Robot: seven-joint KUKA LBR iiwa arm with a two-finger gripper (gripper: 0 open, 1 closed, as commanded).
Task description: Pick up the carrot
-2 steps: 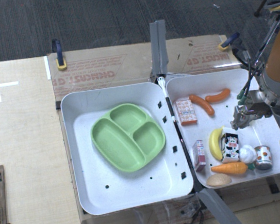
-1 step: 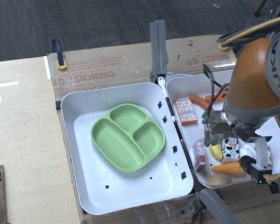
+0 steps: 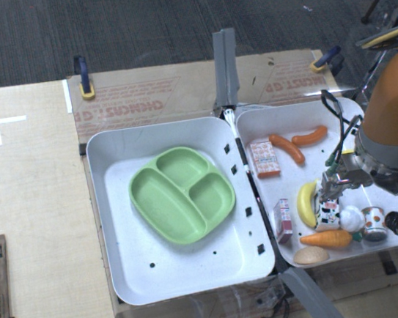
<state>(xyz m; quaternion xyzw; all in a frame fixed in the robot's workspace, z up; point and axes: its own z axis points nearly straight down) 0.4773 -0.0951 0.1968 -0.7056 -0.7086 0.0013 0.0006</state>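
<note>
Orange and tapered, the carrot [image 3: 327,239] is lying flat near the front edge of the right bin [image 3: 281,114], its thick end pointing right toward a white ball [image 3: 351,218] and a small can [image 3: 373,224]. A tan potato-like piece [image 3: 310,255] is sitting just in front of its thin end, and a banana [image 3: 307,205] is resting just behind it. The gripper [image 3: 330,190] is hovering over this cluster, just behind the carrot and beside the banana, with a black-and-white patterned carton [image 3: 329,214] right under it; whether the fingers are apart or together, I cannot tell from up here. The arm [image 3: 393,107], showing its orange band, is reaching in from the right. Farther back in the same bin, two sausages [image 3: 299,142] are lying crossed next to a pink snack box [image 3: 264,159], and a small carton [image 3: 283,220] is leaning at the dividing wall. Over in the left bin [image 3: 128,276], a green divided plate [image 3: 182,194] is sitting in the middle. Both bins are resting on the pale wooden worktop [image 3: 30,217].
</note>
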